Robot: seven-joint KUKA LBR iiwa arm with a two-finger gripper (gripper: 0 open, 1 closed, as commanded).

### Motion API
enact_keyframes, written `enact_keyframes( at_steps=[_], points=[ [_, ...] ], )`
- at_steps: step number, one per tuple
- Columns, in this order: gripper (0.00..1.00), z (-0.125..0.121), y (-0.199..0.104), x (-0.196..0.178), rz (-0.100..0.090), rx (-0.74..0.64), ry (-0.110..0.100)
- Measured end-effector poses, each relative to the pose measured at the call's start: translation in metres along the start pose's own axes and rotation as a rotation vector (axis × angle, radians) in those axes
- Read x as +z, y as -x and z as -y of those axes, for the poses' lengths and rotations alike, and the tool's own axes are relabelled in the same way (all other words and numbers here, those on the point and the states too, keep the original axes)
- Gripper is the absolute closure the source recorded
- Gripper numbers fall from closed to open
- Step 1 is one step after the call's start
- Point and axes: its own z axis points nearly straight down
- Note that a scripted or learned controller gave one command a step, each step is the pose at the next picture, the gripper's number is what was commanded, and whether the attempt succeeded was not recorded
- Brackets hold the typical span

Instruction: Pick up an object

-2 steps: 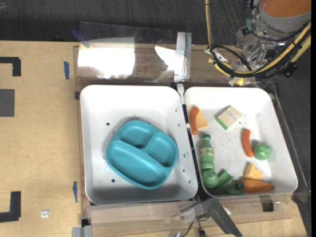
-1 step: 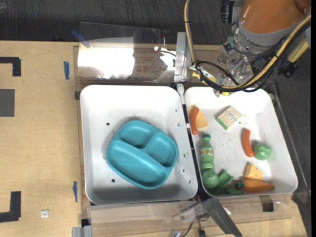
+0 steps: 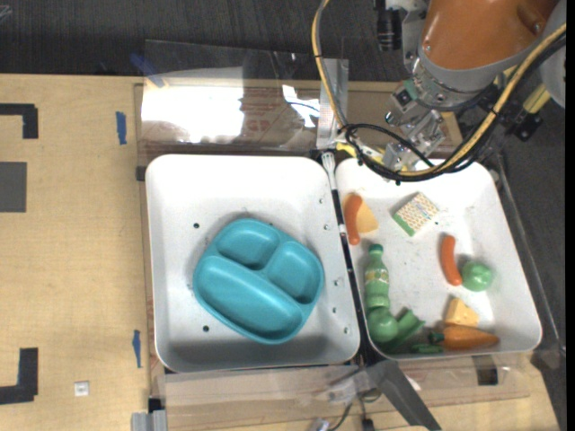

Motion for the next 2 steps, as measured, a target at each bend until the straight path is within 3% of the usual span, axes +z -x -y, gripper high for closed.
enact_keyframes(
  at_steps=[2],
  points=[
    [1.00,0.0011,0.0035,0.0190,0.000,-0.202,0.000]
  ],
)
